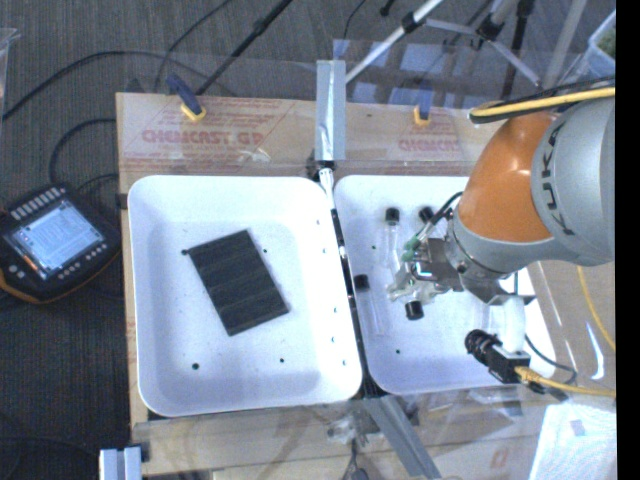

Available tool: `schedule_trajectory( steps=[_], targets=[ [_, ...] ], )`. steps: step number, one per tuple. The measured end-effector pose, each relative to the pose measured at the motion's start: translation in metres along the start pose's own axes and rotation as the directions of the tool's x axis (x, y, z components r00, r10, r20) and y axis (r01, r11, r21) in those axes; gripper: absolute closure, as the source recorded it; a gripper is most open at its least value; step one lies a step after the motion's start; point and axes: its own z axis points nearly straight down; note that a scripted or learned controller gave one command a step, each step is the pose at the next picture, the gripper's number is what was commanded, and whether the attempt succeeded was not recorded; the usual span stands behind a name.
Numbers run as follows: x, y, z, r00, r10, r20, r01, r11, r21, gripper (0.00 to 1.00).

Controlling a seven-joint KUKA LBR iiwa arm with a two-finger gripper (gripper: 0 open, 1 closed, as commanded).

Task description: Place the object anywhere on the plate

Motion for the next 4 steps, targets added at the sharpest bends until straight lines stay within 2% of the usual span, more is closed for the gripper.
schedule_trajectory(
  steps=[1,2,3,4],
  targets=[
    [0.072,0.084,0.019,0.991,-0.131,0.000,0.131,0.991,0.000,1.00],
    [0.152,0.108,-0.002,0.974,-0.227,0.001,0.227,0.974,-0.002,1.00],
    [0.181,0.096,-0.006,0.845,-0.535,0.001,0.535,0.845,-0.002,1.00],
    [0.229,-0.009,-0.048,0.635,-0.772,0.000,0.772,0.635,-0.003,1.00]
  ],
)
